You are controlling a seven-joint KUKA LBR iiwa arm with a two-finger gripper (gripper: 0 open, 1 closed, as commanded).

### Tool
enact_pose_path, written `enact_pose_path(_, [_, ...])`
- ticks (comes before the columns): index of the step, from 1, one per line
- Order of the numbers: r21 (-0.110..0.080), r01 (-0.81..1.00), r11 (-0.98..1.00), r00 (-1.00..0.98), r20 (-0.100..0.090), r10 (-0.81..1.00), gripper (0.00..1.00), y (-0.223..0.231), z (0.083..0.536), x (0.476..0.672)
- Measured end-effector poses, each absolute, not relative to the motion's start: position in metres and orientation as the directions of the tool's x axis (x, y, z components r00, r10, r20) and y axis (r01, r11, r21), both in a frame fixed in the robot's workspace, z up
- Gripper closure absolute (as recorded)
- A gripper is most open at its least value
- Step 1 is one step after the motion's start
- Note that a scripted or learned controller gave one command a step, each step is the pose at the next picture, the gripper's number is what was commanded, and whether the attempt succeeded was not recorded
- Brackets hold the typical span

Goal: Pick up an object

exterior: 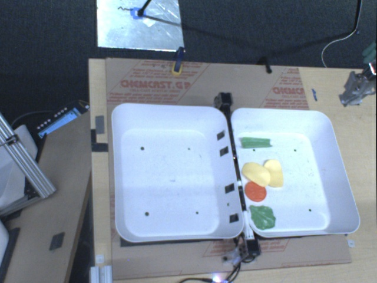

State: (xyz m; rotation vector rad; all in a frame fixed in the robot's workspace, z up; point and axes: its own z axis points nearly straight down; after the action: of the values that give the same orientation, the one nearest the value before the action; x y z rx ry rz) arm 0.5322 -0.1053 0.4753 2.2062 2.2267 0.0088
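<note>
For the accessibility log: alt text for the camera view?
Two white bins sit side by side; the right bin holds a green strip, two yellow pieces, a red disc and a green lump near its left wall. The hand hovers beyond its far right corner.

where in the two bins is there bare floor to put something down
The left bin offers bare floor wall to wall. The right bin is free in its right half; it is crowded by the divider, around the green strip, yellow pieces, red disc, green lump.

The right bin holds 5 small objects; the gripper is outside it.
</note>
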Motion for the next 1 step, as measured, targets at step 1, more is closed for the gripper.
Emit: enact_pose_path(1, [0.002,1.0,0.005,-0.005,0.0,1.0,1.0,-0.09,0.4669,0.5153])
